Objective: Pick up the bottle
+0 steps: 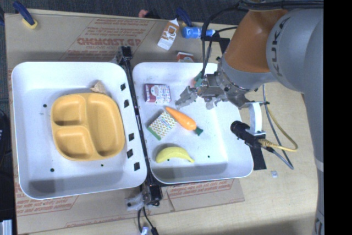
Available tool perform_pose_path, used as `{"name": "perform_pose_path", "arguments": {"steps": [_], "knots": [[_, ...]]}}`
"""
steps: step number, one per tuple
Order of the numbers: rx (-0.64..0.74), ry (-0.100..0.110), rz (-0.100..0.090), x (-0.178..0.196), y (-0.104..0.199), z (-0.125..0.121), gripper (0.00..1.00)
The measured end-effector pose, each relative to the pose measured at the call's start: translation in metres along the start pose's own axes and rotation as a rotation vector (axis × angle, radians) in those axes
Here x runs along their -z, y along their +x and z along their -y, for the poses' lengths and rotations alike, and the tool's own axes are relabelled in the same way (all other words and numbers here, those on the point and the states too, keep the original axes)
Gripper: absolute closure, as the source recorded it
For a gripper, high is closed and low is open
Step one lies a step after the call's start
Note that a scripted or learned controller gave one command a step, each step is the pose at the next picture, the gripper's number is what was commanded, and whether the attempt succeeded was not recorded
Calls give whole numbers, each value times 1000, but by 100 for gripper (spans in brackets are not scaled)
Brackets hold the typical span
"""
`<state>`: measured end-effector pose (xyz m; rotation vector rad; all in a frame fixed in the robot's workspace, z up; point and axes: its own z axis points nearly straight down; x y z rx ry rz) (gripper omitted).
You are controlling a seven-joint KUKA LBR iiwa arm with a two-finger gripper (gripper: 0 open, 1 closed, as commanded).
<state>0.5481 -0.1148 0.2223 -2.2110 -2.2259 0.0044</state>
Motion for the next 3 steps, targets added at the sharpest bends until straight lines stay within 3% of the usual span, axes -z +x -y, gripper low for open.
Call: {"name": "perform_pose_path", "arguments": {"steps": [1,2,3], "knots": [[5,3,0,10,0,0,100],[89,-1,0,-22,-37,59,100],[143,0,0,-21,4,72,100]]}}
